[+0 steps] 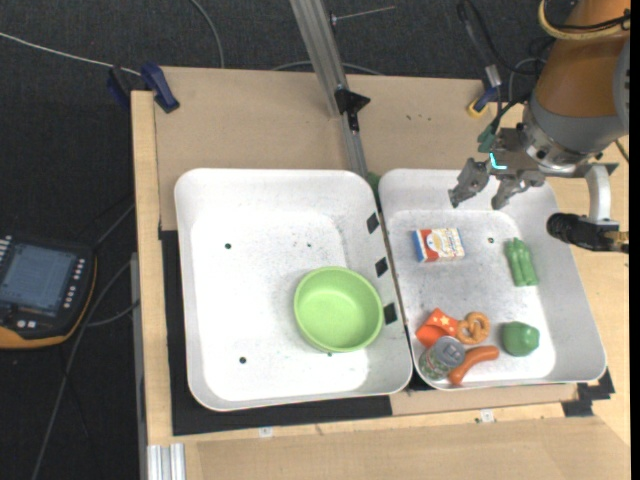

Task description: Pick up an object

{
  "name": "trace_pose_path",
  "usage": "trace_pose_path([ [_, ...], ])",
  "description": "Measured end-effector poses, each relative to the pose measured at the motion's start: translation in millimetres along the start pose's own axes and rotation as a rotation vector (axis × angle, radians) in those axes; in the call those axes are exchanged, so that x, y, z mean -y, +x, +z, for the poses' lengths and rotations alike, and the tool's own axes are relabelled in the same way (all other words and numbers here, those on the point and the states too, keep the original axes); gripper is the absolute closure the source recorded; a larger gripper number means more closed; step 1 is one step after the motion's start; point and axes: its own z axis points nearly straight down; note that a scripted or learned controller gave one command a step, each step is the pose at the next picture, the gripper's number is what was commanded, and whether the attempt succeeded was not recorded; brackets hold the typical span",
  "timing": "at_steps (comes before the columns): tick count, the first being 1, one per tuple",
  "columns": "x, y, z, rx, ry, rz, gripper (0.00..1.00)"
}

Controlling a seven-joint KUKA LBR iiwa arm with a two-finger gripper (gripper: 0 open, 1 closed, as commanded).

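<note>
My gripper [485,193] hangs over the back of the right bin [560,368], fingers spread open with nothing between them. Just in front of it a small white carton with red and blue print [439,244] lies flat. A long green vegetable [520,262] lies to the carton's right. At the bin's front sit a round green fruit [519,339], a pretzel [475,324], an orange piece [438,324], a grey round object [445,353] and a red sausage [472,361], crowded together.
A light green bowl [338,309] stands in the left bin [215,208] near its right wall. A metal pole [325,53] slants up behind the bins. A handheld pendant [40,288] lies off the bench at left.
</note>
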Motion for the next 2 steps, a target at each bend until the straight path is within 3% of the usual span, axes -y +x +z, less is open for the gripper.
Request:
trace_pose_path([
  [1,0,0,0,0.0,0.0,0.0,0.0],
  [2,-7,-4,57,0.0,0.005,0.0,0.0],
])
